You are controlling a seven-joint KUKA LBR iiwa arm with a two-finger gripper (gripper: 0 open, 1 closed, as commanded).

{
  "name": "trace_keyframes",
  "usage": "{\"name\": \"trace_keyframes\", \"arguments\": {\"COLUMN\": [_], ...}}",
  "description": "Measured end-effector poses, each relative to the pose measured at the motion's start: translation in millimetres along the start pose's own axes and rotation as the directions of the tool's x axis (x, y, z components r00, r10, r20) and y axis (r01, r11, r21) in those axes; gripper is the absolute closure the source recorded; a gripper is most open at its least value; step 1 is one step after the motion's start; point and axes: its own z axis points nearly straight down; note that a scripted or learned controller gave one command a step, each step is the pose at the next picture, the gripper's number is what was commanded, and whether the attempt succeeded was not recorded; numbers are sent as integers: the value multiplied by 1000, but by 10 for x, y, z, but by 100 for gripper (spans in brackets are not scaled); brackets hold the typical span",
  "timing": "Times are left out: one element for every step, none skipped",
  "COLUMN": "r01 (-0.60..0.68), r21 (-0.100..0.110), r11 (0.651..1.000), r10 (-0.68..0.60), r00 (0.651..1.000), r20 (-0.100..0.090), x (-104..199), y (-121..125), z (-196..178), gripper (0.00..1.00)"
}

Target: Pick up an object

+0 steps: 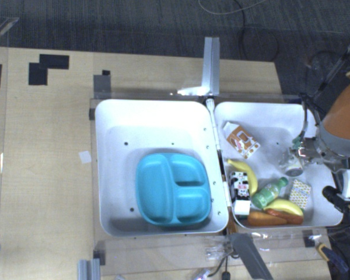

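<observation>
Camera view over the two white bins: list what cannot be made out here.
- Gripper: blurred against the right white bin; finger state unreadable.
- Grey arm with orange band: cut off by the right edge.
- Orange-red long item: partly covered by a yellow banana; identity unclear.
- Small black-and-white carton: print too small to read.

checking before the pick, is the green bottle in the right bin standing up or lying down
Lying down. The green bottle rests on its side in the right bin, slanted, among a banana and other items.
</observation>
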Motion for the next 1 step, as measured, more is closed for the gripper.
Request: {"name": "trace_keyframes", "arguments": {"r01": [109], "r21": [12], "r11": [994], "r10": [-109], "r00": [994], "r20": [-3], "x": [710], "y": [-61], "z": [-1243], "gripper": [100]}}
